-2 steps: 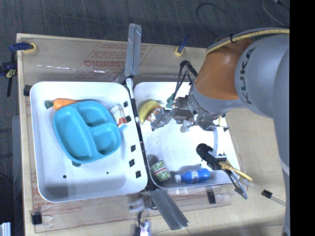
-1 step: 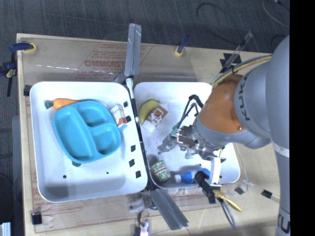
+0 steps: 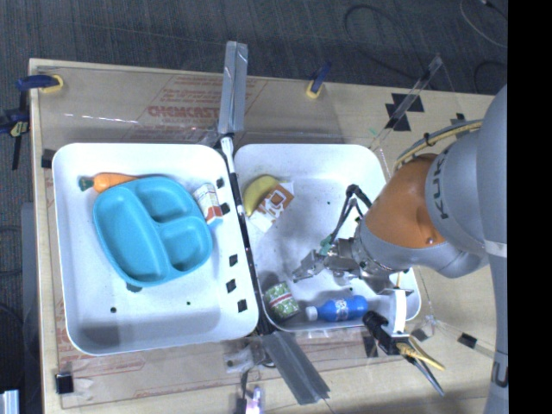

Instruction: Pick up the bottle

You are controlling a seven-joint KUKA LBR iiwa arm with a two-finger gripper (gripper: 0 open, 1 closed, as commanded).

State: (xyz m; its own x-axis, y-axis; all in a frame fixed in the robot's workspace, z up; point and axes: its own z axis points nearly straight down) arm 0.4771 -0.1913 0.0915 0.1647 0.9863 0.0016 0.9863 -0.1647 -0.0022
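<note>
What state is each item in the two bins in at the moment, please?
Bottle: lying on its side in the right bin, not gripped.
Green can: lying beside the bottle.
Banana: lying in the right bin.
Blue tray: right way up in the left bin.
Carrot: lying flat.

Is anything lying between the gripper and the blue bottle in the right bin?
No. In the camera view, only bare white bin floor separates the gripper from the bottle; the small green can sits off to the left.
</note>
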